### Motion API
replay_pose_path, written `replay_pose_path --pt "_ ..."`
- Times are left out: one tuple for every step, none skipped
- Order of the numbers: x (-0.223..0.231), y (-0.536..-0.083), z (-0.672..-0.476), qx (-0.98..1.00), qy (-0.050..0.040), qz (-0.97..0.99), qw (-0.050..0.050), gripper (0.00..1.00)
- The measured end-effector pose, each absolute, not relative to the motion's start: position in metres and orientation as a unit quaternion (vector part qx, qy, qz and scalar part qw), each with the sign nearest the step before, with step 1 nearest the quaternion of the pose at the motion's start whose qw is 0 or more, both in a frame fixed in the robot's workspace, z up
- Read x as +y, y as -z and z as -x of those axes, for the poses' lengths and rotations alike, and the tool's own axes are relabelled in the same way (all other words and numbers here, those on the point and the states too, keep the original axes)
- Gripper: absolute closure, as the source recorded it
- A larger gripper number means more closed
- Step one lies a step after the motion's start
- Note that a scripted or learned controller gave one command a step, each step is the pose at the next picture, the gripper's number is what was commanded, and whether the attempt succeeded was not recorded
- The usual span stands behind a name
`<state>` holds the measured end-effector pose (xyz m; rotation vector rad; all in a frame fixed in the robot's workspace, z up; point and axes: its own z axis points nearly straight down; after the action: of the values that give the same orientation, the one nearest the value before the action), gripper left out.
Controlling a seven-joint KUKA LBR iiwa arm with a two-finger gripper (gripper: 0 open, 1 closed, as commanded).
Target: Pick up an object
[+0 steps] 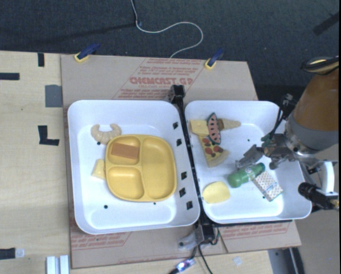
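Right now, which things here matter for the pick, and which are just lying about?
In play: end effector; green object under it; right bin.

Lying about: yellow plate, croissant, pizza slice, watermelon slice, yellow lump, patterned packet.

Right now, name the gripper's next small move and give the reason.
Probably lower straight down a little. The gripper hovers in the right white bin directly over the green rounded toy, beside the speckled white packet, and nothing is visibly held.
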<state>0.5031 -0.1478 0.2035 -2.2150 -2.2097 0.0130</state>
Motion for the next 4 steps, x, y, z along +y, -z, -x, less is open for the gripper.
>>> replay_pose_path --pt "-0.148 -0.210 -0.506 -0.708 -0.0007 0.707 0.001 0.00" --pt "-0.139 -0.152 -0.499 -0.707 -0.0019 0.707 0.003 0.00" --pt "-0.135 -0.090 -0.503 -0.708 -0.0022 0.707 0.004 0.00" --pt "-0.134 -0.085 -0.503 -0.707 -0.0004 0.707 0.001 0.00"
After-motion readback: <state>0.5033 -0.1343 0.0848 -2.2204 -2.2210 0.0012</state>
